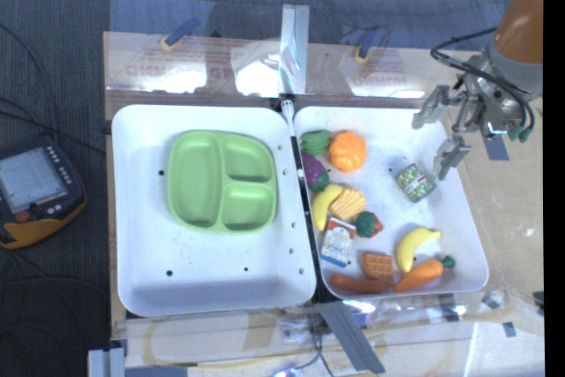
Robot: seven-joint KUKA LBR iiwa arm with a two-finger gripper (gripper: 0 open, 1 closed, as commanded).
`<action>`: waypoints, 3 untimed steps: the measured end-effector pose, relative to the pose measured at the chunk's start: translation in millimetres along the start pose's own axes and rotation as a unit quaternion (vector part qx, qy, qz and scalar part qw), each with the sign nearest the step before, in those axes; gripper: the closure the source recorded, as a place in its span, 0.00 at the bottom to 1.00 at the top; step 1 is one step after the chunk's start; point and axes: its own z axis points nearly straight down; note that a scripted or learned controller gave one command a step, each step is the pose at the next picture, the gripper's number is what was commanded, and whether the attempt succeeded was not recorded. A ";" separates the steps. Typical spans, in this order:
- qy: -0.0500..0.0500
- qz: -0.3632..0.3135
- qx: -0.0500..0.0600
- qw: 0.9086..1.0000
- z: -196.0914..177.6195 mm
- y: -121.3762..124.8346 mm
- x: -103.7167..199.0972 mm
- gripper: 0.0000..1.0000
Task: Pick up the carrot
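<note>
We are holding our claw (pixel 446 130) spread open and empty at the right bin's far edge; the orange plastic carrot (pixel 420 274) is lying well nearer the camera, slanting.

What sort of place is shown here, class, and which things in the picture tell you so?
Probably a robotics lab bench set up for grasping trials. A grey robot arm with an orange band reaches over two shallow white plastic bins, one full of toy plastic food such as an orange carrot, and a handheld control pendant lies on the carpet.
</note>
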 end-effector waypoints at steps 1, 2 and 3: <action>-0.005 0.156 0.000 0.988 175.7 71.5 36.3 0.00; -0.004 0.382 -0.002 0.924 184.4 59.0 -14.1 0.00; -0.015 0.381 -0.002 0.924 170.7 59.1 -18.7 1.00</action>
